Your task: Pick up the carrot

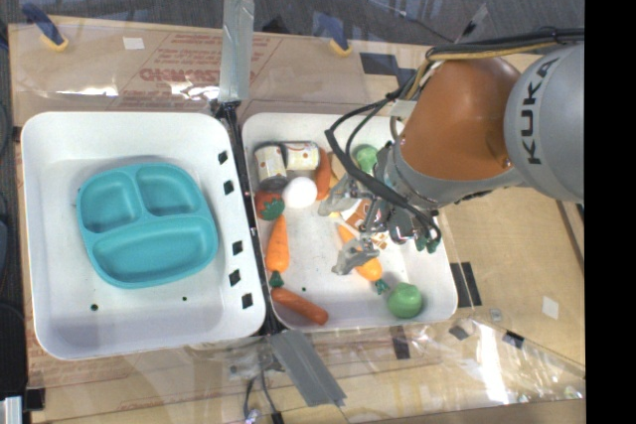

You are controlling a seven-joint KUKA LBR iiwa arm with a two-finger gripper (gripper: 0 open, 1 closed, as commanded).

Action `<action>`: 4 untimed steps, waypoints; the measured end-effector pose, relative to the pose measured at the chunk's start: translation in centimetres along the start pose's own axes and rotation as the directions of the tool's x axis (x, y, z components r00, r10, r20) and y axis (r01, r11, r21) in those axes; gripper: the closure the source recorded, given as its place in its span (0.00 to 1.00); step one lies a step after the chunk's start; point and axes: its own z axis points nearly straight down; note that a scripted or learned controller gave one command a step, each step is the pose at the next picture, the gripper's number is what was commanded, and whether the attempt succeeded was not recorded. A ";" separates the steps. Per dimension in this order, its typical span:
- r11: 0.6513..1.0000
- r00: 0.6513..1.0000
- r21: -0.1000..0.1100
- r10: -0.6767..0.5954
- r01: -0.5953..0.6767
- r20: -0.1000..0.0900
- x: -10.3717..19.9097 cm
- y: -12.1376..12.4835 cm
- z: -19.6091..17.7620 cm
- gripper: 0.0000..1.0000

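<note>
We saw the gripper (360,248) low inside the right bin (442,258), toward its right wall, under the grey arm (542,129) and orange band (457,119). Its fingers (348,259) pointed down-left; how far apart they stood we could not tell (cables and wrist clutter covered the gap), and nothing clearly sat between them. The carrot (277,245) lay along the bin's left wall, tip toward the far edge, well left of the fingertips and not touching them. A small orange piece (369,268) sat right at the fingertips; contact unclear. Elsewhere in that bin: a white egg (300,193) near the far-left corner, a red sausage (299,306) along the near edge, a green ball (404,299) at the near-right corner. The left bin (45,213) held a teal divided plate (147,224) about mid-bin.
</note>
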 end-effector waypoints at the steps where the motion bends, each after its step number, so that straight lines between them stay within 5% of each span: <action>1: 1.000 1.000 -0.002 0.013 -0.013 -0.007 1.2 -3.4 10.7 0.00; 2: 1.000 1.000 -0.001 0.001 -0.001 0.001 0.8 -3.2 9.4 1.00; 3: 0.968 0.968 0.001 0.250 -0.250 0.008 1.0 -8.1 -2.2 1.00; 4: 0.989 0.989 0.000 0.148 -0.148 0.004 2.4 -4.5 -4.7 1.00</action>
